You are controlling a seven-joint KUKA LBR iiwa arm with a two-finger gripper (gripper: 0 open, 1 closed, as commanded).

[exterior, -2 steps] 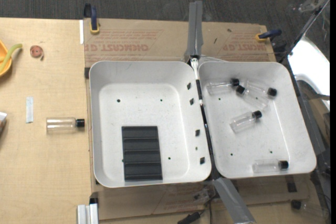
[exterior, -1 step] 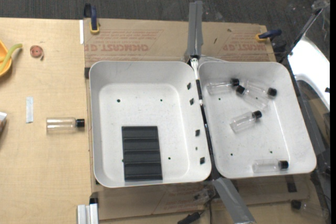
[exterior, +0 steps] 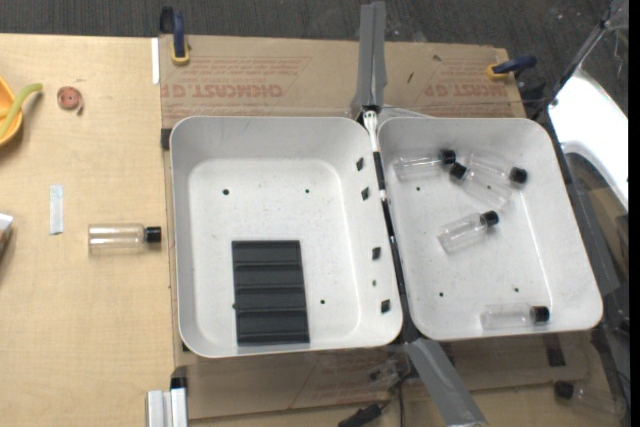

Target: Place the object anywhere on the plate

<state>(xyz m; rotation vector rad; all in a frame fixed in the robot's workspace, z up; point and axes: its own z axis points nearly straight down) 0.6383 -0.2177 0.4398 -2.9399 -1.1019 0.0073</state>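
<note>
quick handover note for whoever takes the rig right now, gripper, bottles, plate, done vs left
Gripper: I can't report its state from this view.
Plate: the black ridged plate lies flat in the left bin, toward its front, with nothing on it.
Bottles: four clear bottles with black caps lie in the right bin: two near the back, one in the middle, one at the front edge. A fifth bottle lies on the bench left of the bins.
Done: nothing placed yet.
Left: pick a bottle and set it on the plate.
</note>
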